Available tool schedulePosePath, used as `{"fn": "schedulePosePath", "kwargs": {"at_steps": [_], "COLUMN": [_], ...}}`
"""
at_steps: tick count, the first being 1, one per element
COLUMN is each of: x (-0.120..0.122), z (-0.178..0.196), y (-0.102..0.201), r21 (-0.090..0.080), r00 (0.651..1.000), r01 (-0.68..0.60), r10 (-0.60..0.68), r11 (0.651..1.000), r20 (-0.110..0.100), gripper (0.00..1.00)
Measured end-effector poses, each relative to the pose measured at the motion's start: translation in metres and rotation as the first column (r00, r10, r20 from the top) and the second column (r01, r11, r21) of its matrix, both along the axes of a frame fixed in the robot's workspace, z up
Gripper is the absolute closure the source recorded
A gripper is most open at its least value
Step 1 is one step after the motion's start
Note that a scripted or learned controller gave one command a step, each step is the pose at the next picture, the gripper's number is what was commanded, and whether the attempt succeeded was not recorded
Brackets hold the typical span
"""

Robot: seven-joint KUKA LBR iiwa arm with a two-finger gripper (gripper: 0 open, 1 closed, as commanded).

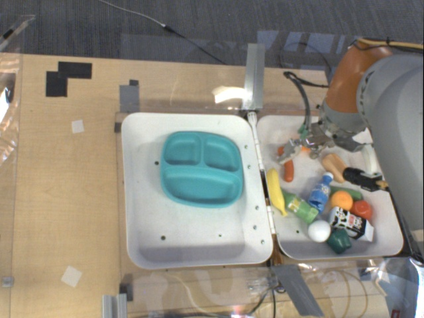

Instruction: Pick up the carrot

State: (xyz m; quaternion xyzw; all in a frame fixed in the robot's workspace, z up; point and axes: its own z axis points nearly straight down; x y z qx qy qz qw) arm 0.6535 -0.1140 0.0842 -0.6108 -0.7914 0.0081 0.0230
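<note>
Nearest you, wooden table (59, 204) meets dark carpet (199, 8) beyond; in the right bin (391, 244), the carrot (288, 171) stands lengthwise away from you, fingers (296, 144) indiscernible.

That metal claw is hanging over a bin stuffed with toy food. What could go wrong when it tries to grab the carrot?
The pincer hangs low over the right bin, close to the small orange-red carrot and a tan bread-like piece. It might close on the wrong item. The bin is crowded: a banana, a blue bottle and an orange lie nearby, so they could get knocked about. The carrot is small and could slip out.
</note>
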Motion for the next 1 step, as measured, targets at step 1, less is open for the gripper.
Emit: {"fn": "schedulePosePath", "kwargs": {"at_steps": [1], "x": [0.0133], "z": [0.0013], "y": [-0.0369], "r21": [-0.003], "r00": [0.989], "r01": [0.147], "r10": [-0.147], "r11": [0.989], "r20": [0.023], "gripper": [0.00]}}
